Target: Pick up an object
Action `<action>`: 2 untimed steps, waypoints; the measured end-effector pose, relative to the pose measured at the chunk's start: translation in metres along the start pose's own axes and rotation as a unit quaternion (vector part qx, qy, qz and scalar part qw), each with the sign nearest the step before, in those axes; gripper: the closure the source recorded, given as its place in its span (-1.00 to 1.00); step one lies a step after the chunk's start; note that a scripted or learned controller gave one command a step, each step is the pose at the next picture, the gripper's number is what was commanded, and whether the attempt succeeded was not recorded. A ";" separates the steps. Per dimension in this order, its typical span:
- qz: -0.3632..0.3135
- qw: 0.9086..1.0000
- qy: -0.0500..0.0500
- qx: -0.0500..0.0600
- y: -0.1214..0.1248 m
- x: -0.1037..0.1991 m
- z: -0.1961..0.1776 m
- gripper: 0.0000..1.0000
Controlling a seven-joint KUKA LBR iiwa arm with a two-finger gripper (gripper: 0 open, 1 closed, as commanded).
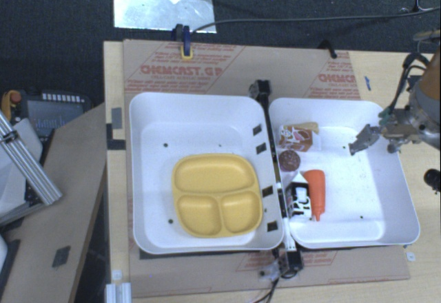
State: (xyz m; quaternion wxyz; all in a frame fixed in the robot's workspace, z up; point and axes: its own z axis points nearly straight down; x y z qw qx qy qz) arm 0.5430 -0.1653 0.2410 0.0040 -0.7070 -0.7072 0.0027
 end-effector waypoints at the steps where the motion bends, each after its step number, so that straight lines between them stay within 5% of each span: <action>1: -0.001 1.000 -0.001 -0.005 0.002 0.000 -0.006 -1.00; 2: -0.001 1.000 -0.001 -0.004 0.013 -0.002 0.043 -1.00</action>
